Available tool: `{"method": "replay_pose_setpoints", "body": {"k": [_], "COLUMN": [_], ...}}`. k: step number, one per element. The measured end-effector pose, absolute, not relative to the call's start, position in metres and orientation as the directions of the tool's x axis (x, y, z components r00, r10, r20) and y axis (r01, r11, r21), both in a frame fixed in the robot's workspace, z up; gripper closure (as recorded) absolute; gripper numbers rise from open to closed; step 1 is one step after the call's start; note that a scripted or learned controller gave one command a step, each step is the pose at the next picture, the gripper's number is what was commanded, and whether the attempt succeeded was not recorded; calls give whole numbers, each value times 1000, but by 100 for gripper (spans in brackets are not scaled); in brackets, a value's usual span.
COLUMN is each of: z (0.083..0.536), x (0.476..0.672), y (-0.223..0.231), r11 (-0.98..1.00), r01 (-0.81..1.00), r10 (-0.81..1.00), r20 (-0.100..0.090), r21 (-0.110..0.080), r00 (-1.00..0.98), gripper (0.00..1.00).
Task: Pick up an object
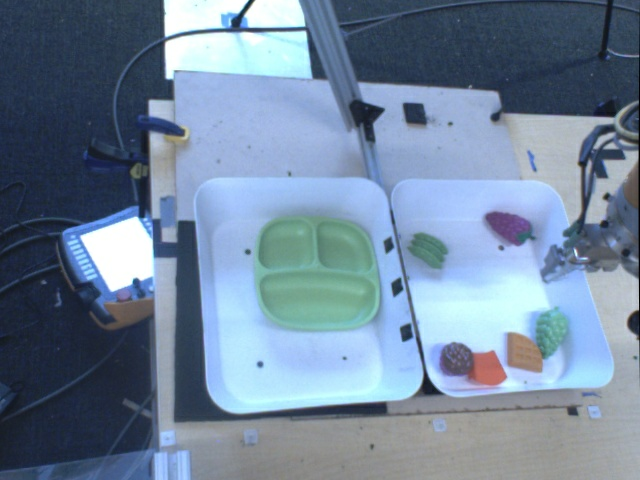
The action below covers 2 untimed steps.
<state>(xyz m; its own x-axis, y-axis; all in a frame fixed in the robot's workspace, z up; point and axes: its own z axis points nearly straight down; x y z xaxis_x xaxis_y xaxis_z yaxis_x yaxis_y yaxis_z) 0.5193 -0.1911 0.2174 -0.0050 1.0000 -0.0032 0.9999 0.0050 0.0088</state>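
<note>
The right bin (pixel 500 298) holds small toy foods: a green pea pod (pixel 428 249) at its left, purple grapes (pixel 509 227) at the back, green grapes (pixel 551 331) at the right, and a tan cracker (pixel 523 352), an orange wedge (pixel 488 368) and a dark round berry (pixel 457 358) along the front. My gripper (pixel 556 265) hangs over the bin's right rim, above and behind the green grapes, right of the purple grapes. I see nothing between its fingers. The left bin (pixel 230 348) holds a green divided plate (pixel 318 272).
A metal pole (pixel 340 58) slants down to the seam between the bins. A pendant with a lit screen (pixel 108 264) lies off the bench's left. Cables run across the floor at the back. A black clip (pixel 414 114) sits on the board behind the bins.
</note>
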Motion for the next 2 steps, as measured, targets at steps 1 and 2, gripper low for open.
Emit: {"method": "replay_pose_setpoints", "body": {"k": [1, 2], "z": [255, 258], "x": [521, 515], "y": [-191, -132], "r11": [5, 11], "r01": [1000, 1000], "r10": [1000, 1000], "r20": [-2, 2], "r21": [6, 2], "r00": [-5, -11], "gripper": [100, 100]}}
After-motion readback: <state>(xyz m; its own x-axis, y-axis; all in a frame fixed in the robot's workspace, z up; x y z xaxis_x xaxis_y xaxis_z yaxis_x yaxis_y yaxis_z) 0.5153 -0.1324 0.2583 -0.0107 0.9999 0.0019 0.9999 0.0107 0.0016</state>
